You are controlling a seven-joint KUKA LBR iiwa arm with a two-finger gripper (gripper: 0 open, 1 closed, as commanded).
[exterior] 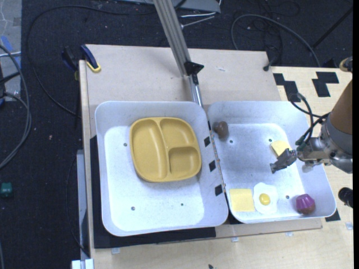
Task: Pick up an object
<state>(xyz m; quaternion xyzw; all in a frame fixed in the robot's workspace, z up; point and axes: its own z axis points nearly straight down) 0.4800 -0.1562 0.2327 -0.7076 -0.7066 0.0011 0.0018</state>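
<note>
The right bin (247, 119) holds a small yellow block (279, 148), a brown round object (221, 129) near its left wall, a pale yellow cheese slice (242, 200), a fried egg (265, 198) and a purple object (305, 203). My gripper (282, 162) hangs over the right part of this bin, just below and beside the yellow block, and nothing shows between its fingers. The arm comes in from the right edge.
The left bin (112, 167) carries a yellow divided plate (165, 148). A slanted metal pole (174, 32) rises behind the bins. The wooden bench (140, 74) extends behind them, with cables on the dark floor around.
</note>
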